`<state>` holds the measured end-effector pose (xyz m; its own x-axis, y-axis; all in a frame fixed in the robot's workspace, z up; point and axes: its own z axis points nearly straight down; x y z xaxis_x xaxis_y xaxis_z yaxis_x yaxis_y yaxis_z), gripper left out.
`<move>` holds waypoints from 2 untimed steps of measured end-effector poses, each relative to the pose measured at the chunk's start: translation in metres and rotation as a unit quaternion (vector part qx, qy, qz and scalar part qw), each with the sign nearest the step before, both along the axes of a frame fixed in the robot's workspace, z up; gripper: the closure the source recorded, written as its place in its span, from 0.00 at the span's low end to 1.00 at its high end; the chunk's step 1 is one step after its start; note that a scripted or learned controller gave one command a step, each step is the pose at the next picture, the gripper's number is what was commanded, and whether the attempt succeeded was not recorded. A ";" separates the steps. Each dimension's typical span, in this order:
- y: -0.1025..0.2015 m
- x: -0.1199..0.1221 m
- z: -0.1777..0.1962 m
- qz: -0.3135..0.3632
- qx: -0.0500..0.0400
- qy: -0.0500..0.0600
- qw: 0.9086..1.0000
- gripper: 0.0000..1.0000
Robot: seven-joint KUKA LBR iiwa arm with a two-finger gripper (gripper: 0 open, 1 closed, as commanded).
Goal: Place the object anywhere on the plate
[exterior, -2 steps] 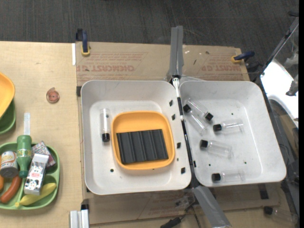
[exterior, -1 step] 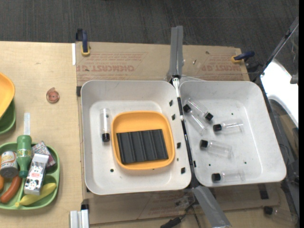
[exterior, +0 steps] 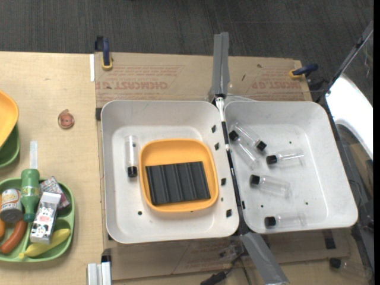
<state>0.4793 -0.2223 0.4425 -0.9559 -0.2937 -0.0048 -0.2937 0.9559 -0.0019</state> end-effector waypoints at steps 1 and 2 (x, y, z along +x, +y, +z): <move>0.000 0.012 -0.047 0.111 0.000 0.001 0.994 0.00; 0.001 0.010 -0.093 0.285 0.000 0.001 0.958 0.00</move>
